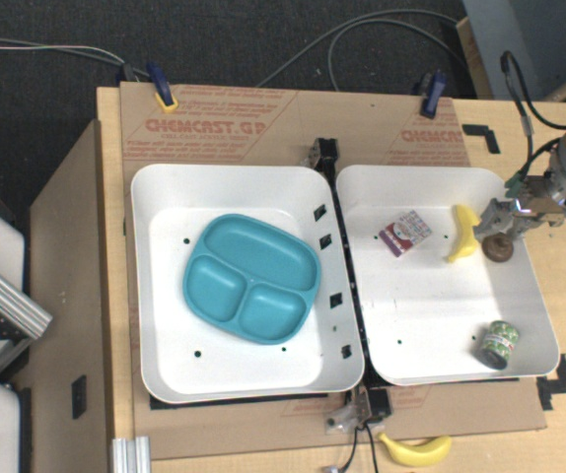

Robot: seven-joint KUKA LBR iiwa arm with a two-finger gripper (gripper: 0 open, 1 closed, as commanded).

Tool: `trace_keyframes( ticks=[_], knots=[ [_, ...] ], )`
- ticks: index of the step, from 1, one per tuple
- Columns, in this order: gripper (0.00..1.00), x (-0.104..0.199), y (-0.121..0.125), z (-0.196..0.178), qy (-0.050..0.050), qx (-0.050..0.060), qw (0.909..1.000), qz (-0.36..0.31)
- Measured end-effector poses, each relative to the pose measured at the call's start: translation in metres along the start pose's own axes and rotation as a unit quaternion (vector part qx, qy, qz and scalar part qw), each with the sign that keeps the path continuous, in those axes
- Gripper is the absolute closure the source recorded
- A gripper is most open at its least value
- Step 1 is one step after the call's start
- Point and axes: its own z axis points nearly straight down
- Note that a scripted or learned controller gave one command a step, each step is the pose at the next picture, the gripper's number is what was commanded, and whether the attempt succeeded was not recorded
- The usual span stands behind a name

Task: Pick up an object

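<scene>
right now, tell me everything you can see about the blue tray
The blue tray is a teal, smooth, plastic-looking dish with rounded corners and three compartments: one long one and two smaller ones. It lies flat and right side up, slightly rotated, near the middle of the left bin, resting on its floor. Nothing lies in it or touches it otherwise.

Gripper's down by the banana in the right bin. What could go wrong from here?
The gripper sits beside the banana, close to the right bin's far wall, so a grab may miss or bump the rim. The banana could also slide toward the small packet if nudged.
</scene>
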Motion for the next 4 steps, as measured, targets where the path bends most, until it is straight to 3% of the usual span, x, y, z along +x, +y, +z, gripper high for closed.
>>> trace_keyframes(
  ticks=[1, 2, 4],
  knots=[
    [1.00, -0.005, 0.004, -0.045, 0.000, 0.000, 1.0000, 0.000],
    [1.00, 0.052, 0.009, -0.050, 0.003, 0.004, 1.0000, -0.003],
    [1.00, 0.156, 0.001, -0.019, 0.003, 0.006, 1.0000, -0.003]
  ],
)
